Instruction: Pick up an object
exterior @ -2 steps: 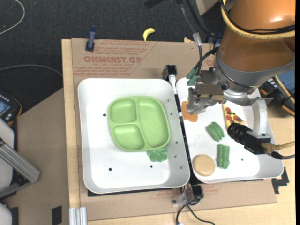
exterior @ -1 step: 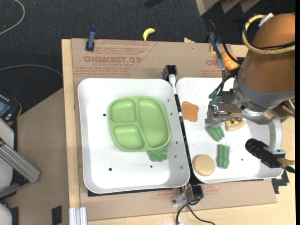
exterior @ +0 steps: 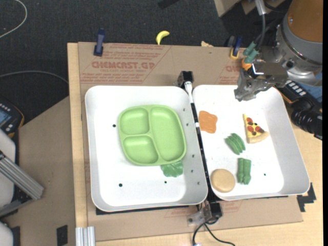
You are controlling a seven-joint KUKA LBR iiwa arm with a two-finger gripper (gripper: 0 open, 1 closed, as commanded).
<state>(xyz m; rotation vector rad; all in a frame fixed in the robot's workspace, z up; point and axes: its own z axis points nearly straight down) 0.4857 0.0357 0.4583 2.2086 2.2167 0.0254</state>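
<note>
Objects for picking lie in the two white bins; the left bin holds a green divided plate with three compartments, lying flat near the middle, and a green leafy piece touching the plate's near edge; the right bin holds an orange piece near its left wall, a green pod near the middle, a round tan cookie at the near left, a second green pod just beside the cookie, and a pizza slice toward the right; the gripper hangs over the far part of the right bin, above the pizza slice and apart from it, with nothing visible between its fingers; whether they stand apart or together cannot be told.
</note>
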